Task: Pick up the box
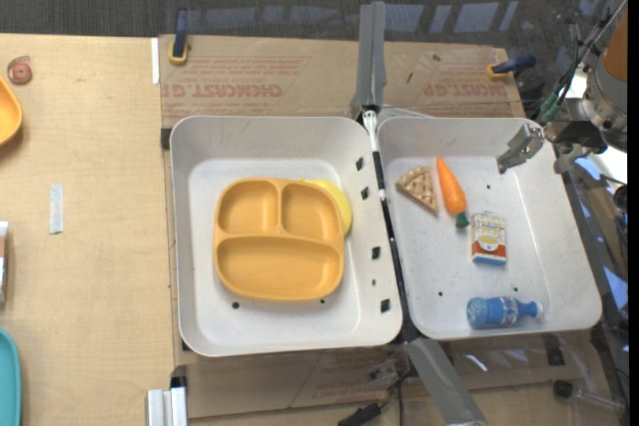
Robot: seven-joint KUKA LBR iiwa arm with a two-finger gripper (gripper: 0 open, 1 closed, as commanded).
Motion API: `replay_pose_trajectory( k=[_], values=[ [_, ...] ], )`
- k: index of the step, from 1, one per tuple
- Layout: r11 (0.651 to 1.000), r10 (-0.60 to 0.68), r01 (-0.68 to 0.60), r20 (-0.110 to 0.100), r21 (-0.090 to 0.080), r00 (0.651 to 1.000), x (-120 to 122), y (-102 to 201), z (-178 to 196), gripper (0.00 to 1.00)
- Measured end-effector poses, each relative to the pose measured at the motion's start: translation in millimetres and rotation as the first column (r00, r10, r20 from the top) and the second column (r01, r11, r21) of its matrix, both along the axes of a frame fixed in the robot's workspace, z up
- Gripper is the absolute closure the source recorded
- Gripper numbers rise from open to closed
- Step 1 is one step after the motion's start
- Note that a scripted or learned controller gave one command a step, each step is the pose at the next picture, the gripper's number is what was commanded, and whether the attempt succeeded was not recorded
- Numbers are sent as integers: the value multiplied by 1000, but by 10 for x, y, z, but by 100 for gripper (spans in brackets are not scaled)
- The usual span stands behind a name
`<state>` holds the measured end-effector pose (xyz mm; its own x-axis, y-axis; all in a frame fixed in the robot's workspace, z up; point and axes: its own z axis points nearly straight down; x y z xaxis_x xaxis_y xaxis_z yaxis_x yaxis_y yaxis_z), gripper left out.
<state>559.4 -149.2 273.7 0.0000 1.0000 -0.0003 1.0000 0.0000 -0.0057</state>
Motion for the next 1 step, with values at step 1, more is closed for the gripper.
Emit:
replay_pose_trajectory(
  k=[1],
  values=[
    [995,103,-103,1,2,995,-353,-292,-1469,0]
  ],
)
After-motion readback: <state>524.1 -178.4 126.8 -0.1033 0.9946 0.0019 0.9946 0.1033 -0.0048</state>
